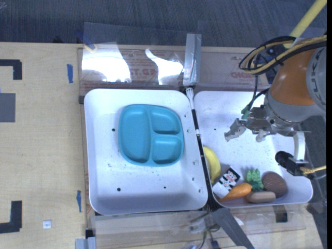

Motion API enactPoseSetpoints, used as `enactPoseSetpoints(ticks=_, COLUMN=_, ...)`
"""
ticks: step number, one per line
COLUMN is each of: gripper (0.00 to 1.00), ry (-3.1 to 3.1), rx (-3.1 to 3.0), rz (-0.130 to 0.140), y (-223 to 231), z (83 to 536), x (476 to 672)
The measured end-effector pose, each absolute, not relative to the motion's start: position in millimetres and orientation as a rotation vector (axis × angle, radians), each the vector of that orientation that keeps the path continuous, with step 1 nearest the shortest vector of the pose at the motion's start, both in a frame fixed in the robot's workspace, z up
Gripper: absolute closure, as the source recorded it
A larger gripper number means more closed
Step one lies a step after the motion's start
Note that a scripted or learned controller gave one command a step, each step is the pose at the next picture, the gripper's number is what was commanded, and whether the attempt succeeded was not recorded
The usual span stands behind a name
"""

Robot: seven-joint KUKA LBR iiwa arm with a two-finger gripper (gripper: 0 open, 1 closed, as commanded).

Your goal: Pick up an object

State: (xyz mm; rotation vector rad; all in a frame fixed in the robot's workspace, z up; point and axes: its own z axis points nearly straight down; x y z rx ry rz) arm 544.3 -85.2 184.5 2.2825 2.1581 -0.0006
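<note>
Hand (244, 128) hovers over middle of right bin (218, 108), fingers spread, grasping nothing. Candidate objects huddle along bin's near edge: carrot (237, 191), brown ball (274, 183), yellow fruit (211, 162). Step: approach. Next move likely needs repositioning toward near edge, then descent.

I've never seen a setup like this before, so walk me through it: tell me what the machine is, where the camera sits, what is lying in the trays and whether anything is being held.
This is one picture from a camera fixed above a bench, looking down at a slant. The grey and orange machine on the right is a robot arm; its gripper hangs over the right bin with nothing between its fingers. Two shallow white bins sit side by side. The left bin holds a blue divided plate. Along the right bin's near edge lie a yellow banana, a small black and white toy, a carrot, a green toy and a brown rounded object.
</note>
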Motion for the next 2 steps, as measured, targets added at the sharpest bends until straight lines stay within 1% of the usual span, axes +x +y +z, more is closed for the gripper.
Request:
enactPoseSetpoints(ticks=1, gripper=0.0, ry=2.102, rx=2.329, rz=0.007, y=-119.7, z=87.8, x=549.4)
enactPoseSetpoints(ticks=2, gripper=0.0, ry=2.071, rx=2.357, rz=0.003, y=-147.2, z=87.3, x=508.4)
